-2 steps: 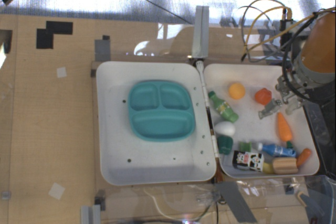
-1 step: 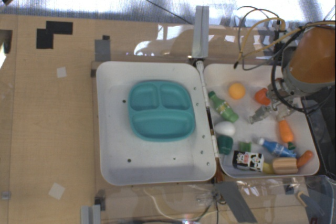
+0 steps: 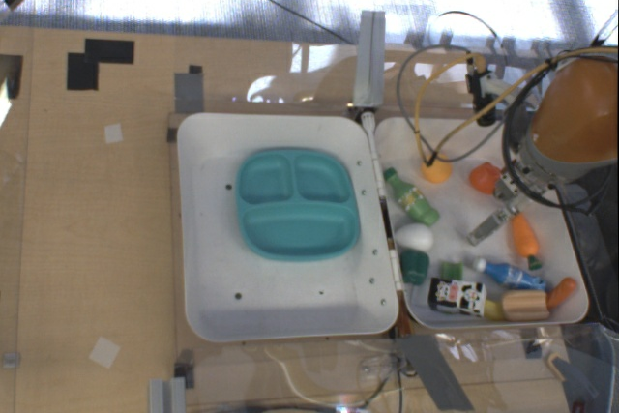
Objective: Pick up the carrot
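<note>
Carrot (image 3: 524,237) lies in the right bin (image 3: 577,258), near its right wall, green end toward the front. Gripper (image 3: 507,194) hangs just behind and to the left of it; whether it stands apart or together I cannot tell. Best, I judge, to come over the orange middle and close across its width. Room is tight: a grey piece (image 3: 488,225) lies just left, a blue bottle (image 3: 513,276) just in front, the wall close on the right.
</note>
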Available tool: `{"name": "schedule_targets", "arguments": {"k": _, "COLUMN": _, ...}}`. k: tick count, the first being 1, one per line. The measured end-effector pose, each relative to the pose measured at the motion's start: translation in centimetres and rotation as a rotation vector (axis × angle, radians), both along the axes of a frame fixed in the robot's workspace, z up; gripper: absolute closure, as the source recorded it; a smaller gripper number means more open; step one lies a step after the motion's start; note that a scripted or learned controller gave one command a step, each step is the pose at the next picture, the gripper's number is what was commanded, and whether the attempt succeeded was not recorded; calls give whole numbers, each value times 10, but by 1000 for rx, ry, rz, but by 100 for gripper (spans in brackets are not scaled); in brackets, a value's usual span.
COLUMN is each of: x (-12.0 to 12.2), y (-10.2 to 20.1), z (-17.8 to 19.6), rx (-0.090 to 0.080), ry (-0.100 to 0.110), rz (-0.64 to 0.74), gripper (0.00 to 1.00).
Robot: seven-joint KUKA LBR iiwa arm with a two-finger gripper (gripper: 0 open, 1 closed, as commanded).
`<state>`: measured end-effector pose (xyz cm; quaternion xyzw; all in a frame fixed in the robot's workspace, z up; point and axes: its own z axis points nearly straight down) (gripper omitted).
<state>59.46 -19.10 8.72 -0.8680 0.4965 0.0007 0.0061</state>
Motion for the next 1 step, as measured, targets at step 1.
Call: {"name": "schedule_targets", "arguments": {"k": 1, "x": -3, "y": -2, "z": 0, "rx": -7, "ry": -6, "rz": 282, "gripper": 0}}
